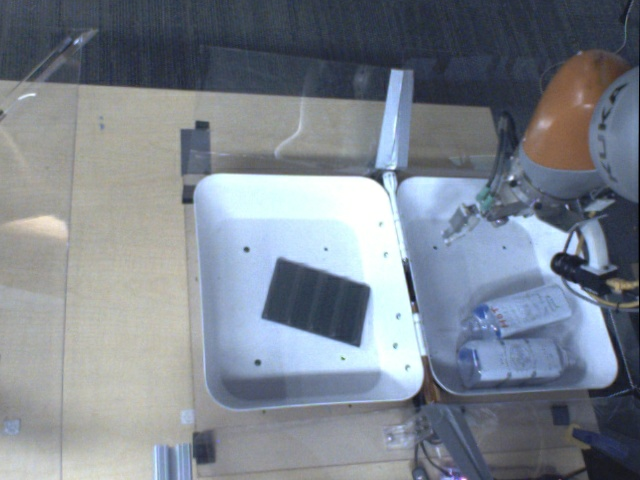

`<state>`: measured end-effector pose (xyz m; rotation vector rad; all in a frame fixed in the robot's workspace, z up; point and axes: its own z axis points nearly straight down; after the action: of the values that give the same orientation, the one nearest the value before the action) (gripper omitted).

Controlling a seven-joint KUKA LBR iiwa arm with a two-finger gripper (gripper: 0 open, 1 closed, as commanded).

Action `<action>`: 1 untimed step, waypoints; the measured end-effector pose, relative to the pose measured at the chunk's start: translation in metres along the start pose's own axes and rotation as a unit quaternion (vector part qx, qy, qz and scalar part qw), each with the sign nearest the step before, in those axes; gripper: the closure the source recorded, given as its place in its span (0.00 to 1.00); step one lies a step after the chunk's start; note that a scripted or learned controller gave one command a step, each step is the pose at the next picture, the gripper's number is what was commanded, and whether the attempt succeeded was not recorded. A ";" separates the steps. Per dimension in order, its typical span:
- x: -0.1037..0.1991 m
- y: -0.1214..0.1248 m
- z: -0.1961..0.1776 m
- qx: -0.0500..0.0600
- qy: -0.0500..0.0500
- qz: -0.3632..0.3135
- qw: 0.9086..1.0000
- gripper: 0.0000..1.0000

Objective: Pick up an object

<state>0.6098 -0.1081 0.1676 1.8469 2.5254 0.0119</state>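
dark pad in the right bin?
No, the dark ribbed pad lies flat in the left bin, while the right bin holds two plastic bottles.

Grey arm [600, 118], orange band

Left bin [215, 268]: floor mostly free; only a flat dark ribbed pad [316, 301] lying mid-bin, low obstacle w/ room all round. Right bin [600, 373]: two clear plastic bottles [515, 338] side by side crowd the near half; far half free but for the pincer [462, 223] hanging over it. Raised rims btwn bins block sideways passage.
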 end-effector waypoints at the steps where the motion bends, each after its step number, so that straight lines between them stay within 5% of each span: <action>1: 0.012 -0.078 0.063 0.004 0.003 -0.155 0.988 0.00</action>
<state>0.5329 -0.1204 0.1038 1.4375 2.7892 0.0039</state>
